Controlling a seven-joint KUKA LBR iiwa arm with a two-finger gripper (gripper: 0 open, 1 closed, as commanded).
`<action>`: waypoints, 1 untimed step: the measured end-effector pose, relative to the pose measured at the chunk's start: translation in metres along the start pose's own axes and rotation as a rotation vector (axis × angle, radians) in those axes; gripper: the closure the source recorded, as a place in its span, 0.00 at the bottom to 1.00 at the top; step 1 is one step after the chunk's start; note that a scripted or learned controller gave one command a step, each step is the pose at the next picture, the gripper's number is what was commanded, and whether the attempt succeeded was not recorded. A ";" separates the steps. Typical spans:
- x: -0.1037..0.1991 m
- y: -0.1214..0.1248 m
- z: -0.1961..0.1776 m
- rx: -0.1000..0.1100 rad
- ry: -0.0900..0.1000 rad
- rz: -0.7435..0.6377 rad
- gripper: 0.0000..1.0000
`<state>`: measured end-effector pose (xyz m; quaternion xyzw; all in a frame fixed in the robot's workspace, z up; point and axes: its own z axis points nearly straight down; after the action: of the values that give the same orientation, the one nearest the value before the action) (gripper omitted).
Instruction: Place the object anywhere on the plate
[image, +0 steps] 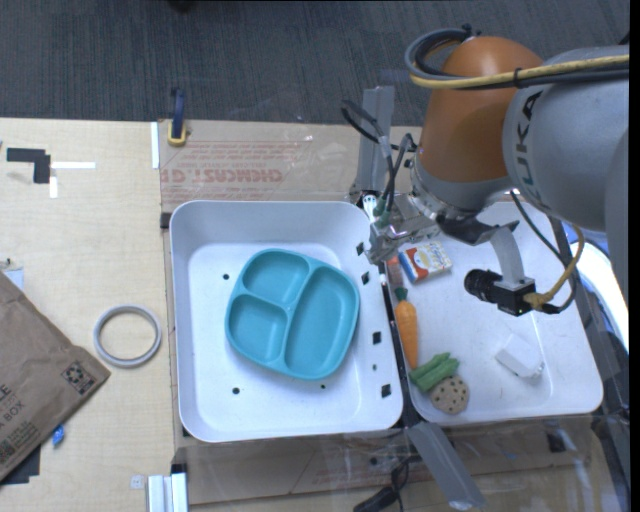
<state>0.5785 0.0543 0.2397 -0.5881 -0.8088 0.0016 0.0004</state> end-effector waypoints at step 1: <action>-0.067 0.047 -0.099 -0.003 -0.002 -0.158 1.00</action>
<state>0.6439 0.0051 0.3386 -0.5226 -0.8526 0.0008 -0.0012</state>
